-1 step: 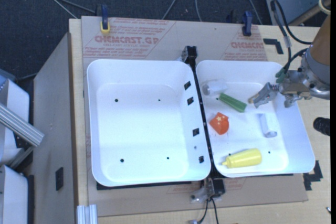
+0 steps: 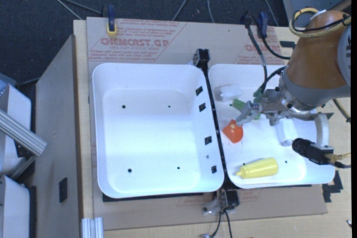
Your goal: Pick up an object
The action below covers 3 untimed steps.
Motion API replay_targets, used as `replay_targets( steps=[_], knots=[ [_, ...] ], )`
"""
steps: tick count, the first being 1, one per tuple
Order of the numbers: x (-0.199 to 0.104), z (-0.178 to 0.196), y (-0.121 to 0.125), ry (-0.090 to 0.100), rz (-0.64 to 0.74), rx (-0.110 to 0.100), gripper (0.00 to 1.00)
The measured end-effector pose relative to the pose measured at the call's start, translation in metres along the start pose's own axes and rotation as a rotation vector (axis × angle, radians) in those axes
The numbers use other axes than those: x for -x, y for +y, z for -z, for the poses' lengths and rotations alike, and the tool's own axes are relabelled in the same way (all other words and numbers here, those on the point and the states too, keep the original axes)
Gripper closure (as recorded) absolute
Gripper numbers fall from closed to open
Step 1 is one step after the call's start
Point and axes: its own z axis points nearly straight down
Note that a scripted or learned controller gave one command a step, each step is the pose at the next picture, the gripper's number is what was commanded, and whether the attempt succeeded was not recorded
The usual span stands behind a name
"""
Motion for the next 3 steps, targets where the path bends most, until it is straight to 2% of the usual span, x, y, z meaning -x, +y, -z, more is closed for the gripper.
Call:
replay_targets(
  steps=[1, 2, 3],
  knots=[
    [-0.05, 0.084, 0.059, -0.004, 0.001, 0.02, 0.0],
    [-0.095, -0.037, 0.02, -0.002, -0.002, -0.009, 0.0],
    [-0.092, -0.019, 0.024, -0.003, -0.007, 0.007, 1.0]
  ],
)
